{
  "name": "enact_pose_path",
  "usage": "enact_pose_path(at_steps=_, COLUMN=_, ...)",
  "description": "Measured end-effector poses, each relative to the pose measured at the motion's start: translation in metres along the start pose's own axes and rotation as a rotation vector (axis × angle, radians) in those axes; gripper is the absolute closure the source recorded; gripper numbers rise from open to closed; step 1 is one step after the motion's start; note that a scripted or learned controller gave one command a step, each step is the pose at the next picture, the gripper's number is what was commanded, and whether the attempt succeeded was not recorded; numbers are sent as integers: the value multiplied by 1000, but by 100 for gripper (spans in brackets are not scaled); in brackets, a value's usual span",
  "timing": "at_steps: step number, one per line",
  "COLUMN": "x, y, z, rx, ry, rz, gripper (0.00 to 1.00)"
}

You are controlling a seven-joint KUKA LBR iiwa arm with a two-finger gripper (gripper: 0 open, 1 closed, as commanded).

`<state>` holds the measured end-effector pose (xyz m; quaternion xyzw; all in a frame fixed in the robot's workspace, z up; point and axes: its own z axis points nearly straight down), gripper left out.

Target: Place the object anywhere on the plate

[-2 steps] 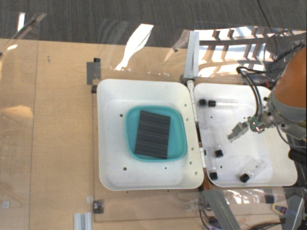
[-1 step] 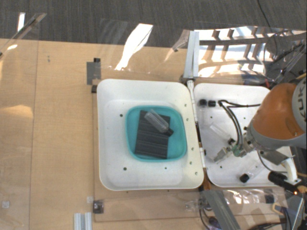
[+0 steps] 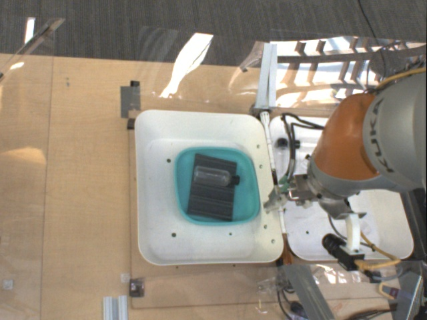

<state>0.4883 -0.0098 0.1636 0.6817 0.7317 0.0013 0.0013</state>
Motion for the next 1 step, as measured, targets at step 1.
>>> enact_pose_path(at_steps=1, x=68, y=5, z=-21, rx=-1, ry=1, rz=245, gripper=0)
